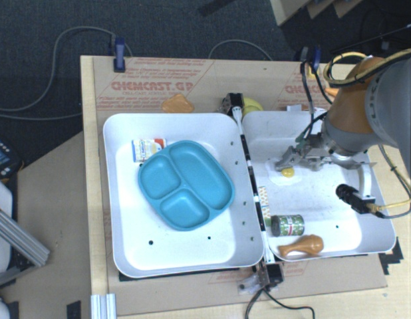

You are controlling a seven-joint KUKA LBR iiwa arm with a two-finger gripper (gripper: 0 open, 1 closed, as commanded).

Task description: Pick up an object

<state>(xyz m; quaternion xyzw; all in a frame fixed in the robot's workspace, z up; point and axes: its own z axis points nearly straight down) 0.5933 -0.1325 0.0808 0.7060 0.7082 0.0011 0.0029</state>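
Printed in red across the bench board (152, 85) is "CHEMCAST GP". In the left bin (119, 198), a small white carton (147, 148) with red and blue print too small to read lies touching a blue three-compartment plate (185, 185). In the right bin (375, 234), the gripper (288, 161) hangs just above a small yellow piece (286, 172); whether its fingers grip it cannot be told. Nearer the front lie a green-labelled can (287, 225), on its side, and a tan drumstick-shaped toy (300, 246).
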